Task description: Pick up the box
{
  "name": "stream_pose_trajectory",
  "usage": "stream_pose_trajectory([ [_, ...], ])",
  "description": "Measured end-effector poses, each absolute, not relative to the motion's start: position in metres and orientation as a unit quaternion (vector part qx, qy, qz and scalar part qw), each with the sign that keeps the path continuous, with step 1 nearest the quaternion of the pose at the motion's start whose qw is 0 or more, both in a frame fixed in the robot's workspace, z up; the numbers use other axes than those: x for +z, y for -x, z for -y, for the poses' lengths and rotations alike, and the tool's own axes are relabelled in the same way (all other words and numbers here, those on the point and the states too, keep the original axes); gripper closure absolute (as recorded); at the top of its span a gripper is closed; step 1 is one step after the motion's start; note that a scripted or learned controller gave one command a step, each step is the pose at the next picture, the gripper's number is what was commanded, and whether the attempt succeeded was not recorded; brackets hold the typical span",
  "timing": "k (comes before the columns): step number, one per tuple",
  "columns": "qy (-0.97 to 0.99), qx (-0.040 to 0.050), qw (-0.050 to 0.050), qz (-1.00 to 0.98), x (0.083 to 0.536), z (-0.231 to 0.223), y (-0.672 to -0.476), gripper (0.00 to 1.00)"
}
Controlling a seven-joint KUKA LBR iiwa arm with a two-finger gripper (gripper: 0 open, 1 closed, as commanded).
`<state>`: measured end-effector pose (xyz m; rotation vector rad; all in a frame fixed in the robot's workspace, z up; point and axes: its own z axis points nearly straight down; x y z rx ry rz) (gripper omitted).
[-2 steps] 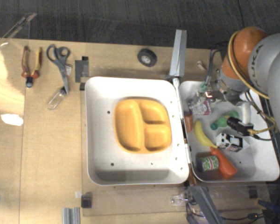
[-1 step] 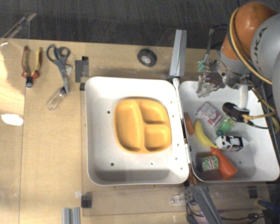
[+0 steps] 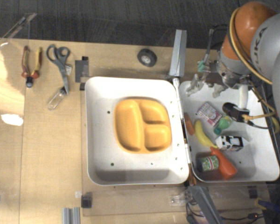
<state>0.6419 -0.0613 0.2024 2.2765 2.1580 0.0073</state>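
The box [image 3: 207, 111] is small, with a pink and white pattern, and lies flat in the upper middle of the right bin [image 3: 266, 171]. My gripper [image 3: 206, 87] hangs over the bin's far edge, a little beyond the box and apart from it. Its two pale fingers [image 3: 194, 84] stand spread open with nothing between them.
Around the box lie a green item [image 3: 224, 123], a banana [image 3: 203, 134], a black and white toy [image 3: 230, 142], a green can [image 3: 208, 163] and an orange-red item [image 3: 225, 165]. The left bin [image 3: 98, 125] holds a yellow divided plate [image 3: 143, 124]. Scissors [image 3: 60, 62] and pliers [image 3: 30, 64] lie on the bench.
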Motion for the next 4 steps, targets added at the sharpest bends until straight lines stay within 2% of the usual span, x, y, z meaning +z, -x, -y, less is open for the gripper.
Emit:
stream_pose_trajectory([
  [1,-0.709,0.0002,0.001,-0.705,0.120,0.098,-0.648,0.00],
  [2,-0.725,0.0140,0.017,-0.689,0.102,0.100,-0.620,0.00],
  [3,-0.724,0.0141,0.022,-0.689,0.115,0.102,-0.622,1.00],
  [4,-0.685,0.0031,0.003,-0.729,0.220,0.012,-0.599,1.00],
])
